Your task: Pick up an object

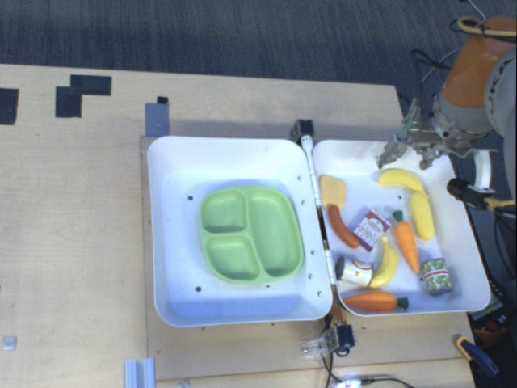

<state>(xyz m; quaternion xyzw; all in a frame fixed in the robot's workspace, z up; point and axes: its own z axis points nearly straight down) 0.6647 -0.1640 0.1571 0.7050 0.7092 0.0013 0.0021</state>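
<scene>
The right bin (464, 253) holds toy food: a yellow banana (401, 179) at the far side, a corn cob (421, 214), an orange carrot (406, 245), a red and white packet (371, 229), a red sausage (343, 226), a tan slice (332, 188), a second banana (386, 267), a small white can (354, 271), another carrot (374, 301) and a green can (435, 276). My gripper (406, 158) hangs over the bin's far edge, just above the far banana. It is open, with nothing between its fingers.
The left bin (170, 217) holds a green divided plate (250, 233). A black clamp (304, 128) sits where the two bins meet at the back. Cables and a yellow-handled tool (477, 356) lie to the right of the bench.
</scene>
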